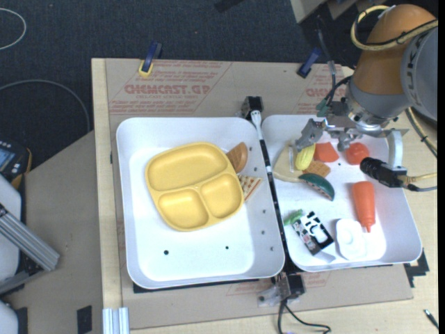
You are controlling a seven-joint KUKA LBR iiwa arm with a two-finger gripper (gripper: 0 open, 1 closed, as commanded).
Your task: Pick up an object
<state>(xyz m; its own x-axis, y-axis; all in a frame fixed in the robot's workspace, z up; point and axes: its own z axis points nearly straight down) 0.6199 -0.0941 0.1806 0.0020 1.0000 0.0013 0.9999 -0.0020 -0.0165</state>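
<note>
gripper [325, 135] fingers spread open low over right bin's [410, 236] far end, yellow corn piece [304, 159] just at its left finger, orange piece [326, 152] directly between/below, nothing gripped.

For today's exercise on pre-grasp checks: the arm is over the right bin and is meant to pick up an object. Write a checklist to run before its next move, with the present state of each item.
1. Gripper is above the right bin, among the toys at its far end: ok.
2. A target lies near the gripper: the yellow corn is just below its left finger: ok.
3. Something is already gripped: cannot tell.
4. Target is free of neighbours: the corn touches an orange piece and a cream wedge: not ok.
5. The orange carrot lies alone as a fallback: ok.
6. Yellow tray sits in the left bin, out of the way: ok.
</note>
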